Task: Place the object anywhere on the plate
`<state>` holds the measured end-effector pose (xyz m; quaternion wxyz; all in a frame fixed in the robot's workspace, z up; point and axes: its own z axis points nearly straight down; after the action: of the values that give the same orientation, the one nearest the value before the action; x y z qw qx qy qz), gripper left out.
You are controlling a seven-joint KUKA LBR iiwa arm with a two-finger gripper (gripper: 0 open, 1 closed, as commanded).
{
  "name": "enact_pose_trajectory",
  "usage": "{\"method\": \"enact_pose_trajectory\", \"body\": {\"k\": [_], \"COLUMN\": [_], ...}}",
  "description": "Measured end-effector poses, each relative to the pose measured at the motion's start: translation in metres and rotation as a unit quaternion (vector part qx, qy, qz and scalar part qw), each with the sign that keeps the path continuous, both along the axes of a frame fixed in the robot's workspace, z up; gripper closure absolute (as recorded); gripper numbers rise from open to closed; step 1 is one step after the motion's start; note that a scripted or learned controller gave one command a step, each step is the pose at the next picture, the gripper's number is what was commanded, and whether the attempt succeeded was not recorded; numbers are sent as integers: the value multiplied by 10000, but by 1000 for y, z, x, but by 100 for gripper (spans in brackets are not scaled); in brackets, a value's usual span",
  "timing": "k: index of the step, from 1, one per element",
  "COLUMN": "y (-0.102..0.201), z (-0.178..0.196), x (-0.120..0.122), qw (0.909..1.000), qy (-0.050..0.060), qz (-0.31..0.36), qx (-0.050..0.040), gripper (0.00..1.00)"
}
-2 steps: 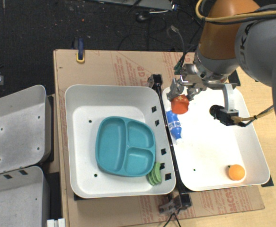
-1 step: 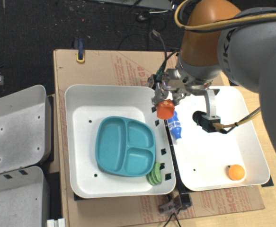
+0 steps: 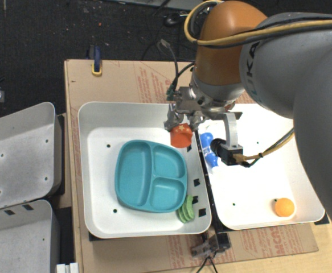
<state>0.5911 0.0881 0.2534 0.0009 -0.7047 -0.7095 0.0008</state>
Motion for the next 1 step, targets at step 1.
{"method": "enact_pose_trajectory", "body": {"k": [1], "y": [55], "z": [-6], "x": [-10], "qw": [10000], "qy": [-1], "qz": [6], "qx": [2], "gripper": [100]}}
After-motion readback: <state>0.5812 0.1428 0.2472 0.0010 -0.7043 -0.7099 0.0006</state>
